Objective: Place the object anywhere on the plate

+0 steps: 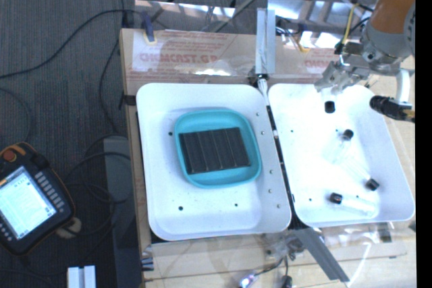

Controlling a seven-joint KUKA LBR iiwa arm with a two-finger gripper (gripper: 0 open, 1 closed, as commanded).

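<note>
Nearest the lens, clear tube (352,202) lies in right bin (398,165), well below my gripper (337,82). Teal plate (217,148) sits far left, in left bin (155,165). Gripper's state: cannot tell.

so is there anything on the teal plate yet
Only a dark ribbed slab lies flat in the plate, in the left bin. Small clear, black-capped pieces lie in the right bin.

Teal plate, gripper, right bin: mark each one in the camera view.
teal plate (251,139): camera view, on its bare right rim.
gripper (341,83): camera view, midway between its fingertips, above the right bin's far edge.
right bin (307,165): camera view, on its bare white floor.
</note>
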